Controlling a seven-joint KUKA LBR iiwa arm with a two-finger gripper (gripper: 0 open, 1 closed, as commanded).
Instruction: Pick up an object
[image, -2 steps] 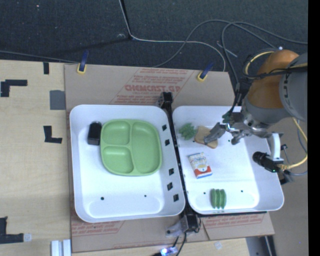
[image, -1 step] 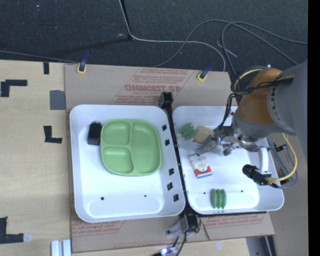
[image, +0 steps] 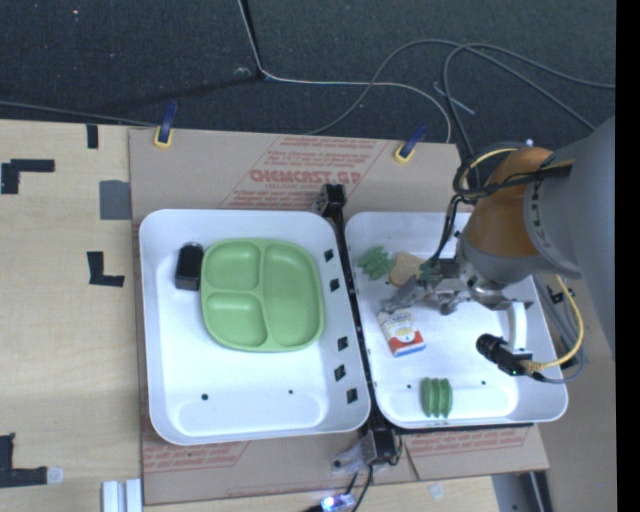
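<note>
the surface (image: 60, 330) carries a sheet of brown cardboard (image: 300, 170) with two shallow white bins side by side on it. the arm (image: 530, 215), grey with an orange band, reaches in from the right and hangs low over the right bin (image: 545, 400). the left bin (image: 165, 400) holds a green divided plate (image: 263, 295) with a small black object (image: 189, 266) just beside its left edge.

the right bin has the likely candidates: a small red and white carton (image: 403, 333) near the middle, a green ribbed piece (image: 436, 397) near the front wall, a green leafy item (image: 375, 262) and a tan piece (image: 406, 266) toward the back.

the tool (image: 425, 288) sits low between the tan piece and the carton, close to both. i cannot tell whether it is apart or together, since the dark metal blurs into its own shadow and the wrist body covers part of it. nothing can be seen gripped in it.

as a judgement, the task is at the reaching stage: the arm is down among the objects, but every item appears to lie on the bin floor, so the grasp and the lift are left to do. which object is being aimed at is hard to say; the carton and the tan piece both lie within reach.
</note>
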